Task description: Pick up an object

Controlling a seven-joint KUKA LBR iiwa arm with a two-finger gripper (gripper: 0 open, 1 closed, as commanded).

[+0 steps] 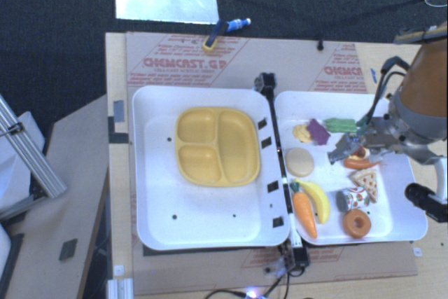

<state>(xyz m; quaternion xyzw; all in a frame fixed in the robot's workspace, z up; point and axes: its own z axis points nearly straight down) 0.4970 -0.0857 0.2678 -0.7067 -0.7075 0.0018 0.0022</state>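
A grey robot arm with an orange band reaches in from the right over the right bin point(402, 171), its hand point(348, 150) hovering low above the toy food; whether the hand is released or clenched cannot be told from this angle. Just beside the hand lie a red chilli point(360, 164) and a pizza slice point(366, 183), with green beans point(341, 125) and a purple piece point(318, 131) farther back. A round biscuit point(300, 162), banana point(317, 198), carrot point(303, 213), small can point(352, 199) and doughnut point(357, 223) sit nearer. The left bin point(154, 206) holds a yellow divided plate point(215, 146). Both bins rest on the table point(175, 59).
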